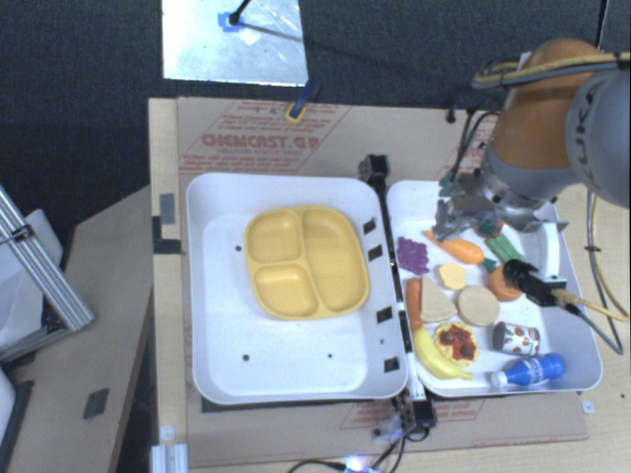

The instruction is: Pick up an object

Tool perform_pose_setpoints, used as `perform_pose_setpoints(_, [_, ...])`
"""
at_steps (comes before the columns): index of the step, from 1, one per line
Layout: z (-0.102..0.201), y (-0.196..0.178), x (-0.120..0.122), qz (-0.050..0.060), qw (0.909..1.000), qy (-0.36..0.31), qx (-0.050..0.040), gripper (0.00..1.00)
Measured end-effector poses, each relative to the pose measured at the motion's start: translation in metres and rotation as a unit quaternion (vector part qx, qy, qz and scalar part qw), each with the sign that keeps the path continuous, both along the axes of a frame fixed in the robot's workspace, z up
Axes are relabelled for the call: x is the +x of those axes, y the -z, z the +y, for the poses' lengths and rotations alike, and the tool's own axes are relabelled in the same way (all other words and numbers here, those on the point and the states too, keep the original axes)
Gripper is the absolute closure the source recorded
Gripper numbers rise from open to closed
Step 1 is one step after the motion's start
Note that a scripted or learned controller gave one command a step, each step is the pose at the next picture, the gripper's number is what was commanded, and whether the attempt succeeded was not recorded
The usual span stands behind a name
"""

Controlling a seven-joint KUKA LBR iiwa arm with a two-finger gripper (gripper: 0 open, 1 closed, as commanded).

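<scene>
The grey metal tool (455, 215) hangs over the orange toy carrot (460, 250) in the right white bin (588, 363). Nothing is lifted yet; I can't tell its grip.

**Arm low over the crowded right bin**

The tool (455, 215) hangs over the back of the right bin (582, 358), just above a carrot (459, 250); its tips are too blurred to read. Around the carrot lie purple grapes (412, 256), a banana (437, 356), a small pizza slice (456, 342), a blue bottle (528, 371) and a can (516, 339). The left bin (212, 294) carries a yellow divided plate (304, 262). Both bins sit on the desk (118, 264).
</scene>
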State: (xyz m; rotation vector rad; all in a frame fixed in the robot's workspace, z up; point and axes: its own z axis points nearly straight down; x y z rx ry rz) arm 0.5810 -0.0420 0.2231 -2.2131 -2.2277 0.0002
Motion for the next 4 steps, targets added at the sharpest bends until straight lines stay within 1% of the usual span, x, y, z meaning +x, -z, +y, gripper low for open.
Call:
perform_pose_setpoints(1, [0.029,-0.011,-0.039,0.000,1.0000,-0.001,0.0005,1.00])
perform_pose_setpoints(2, [0.053,0.009,-0.082,0.001,1.0000,0.000,0.0003,1.00])
perform_pose_setpoints(3, [0.045,0.007,-0.078,-0.001,1.0000,0.003,-0.0004,1.00])
perform_pose_setpoints(4, [0.050,0.009,-0.078,-0.001,1.0000,0.001,-0.0001,1.00])
